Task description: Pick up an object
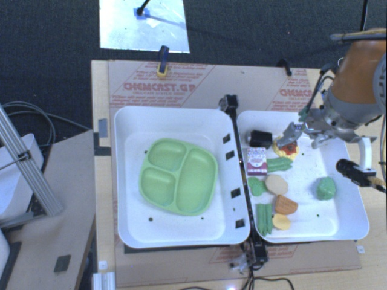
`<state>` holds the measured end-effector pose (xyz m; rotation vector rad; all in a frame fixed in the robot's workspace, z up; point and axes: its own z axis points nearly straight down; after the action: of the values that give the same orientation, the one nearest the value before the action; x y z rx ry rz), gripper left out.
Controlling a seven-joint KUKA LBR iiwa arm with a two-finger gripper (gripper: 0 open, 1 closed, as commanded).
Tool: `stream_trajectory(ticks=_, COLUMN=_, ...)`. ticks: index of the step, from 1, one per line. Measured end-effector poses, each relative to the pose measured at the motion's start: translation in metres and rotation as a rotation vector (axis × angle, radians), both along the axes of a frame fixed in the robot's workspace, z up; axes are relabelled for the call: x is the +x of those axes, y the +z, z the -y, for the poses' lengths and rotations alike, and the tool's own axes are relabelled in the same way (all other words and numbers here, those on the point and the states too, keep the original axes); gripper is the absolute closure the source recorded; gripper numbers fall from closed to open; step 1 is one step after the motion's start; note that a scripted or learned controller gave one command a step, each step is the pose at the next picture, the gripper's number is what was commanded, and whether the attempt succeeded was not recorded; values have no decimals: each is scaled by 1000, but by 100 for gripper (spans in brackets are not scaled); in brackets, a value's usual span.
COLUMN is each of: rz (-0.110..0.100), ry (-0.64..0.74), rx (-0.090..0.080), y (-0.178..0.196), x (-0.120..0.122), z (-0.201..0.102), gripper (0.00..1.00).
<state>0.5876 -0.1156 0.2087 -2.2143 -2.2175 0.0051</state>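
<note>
White plastic makes up two shallow bins, side by side on a cardboard-lined bench (181, 80). One green divided plate (179, 176) lies in the left bin (130, 125). About ten small toy foods (275, 186) are strewn in the right bin (351, 216): a black block, a red-and-white box, green, tan, orange and yellow bits, and a green lump (326, 188) apart, further right. The gripper (292, 136) hangs low over the bin's far side, by a red-and-yellow piece; its grip cannot be made out. Dark carpet surrounds the bench.
</note>
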Motion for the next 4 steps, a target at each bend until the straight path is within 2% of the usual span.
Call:
stream_trajectory(ticks=1, rz=4, ry=-5, rx=-2, y=-129, x=-82, z=18, gripper=0)
stream_trajectory(ticks=2, rz=29, ry=6, rx=-7, y=48, x=-44, z=0, gripper=0)
stream_trajectory(ticks=3, rz=2, ry=-7, rx=-4, y=-20, x=-104, z=49, gripper=0)
stream_trajectory(ticks=4, rz=6, ry=2, rx=-4, y=-95, x=-55, z=64, gripper=0)
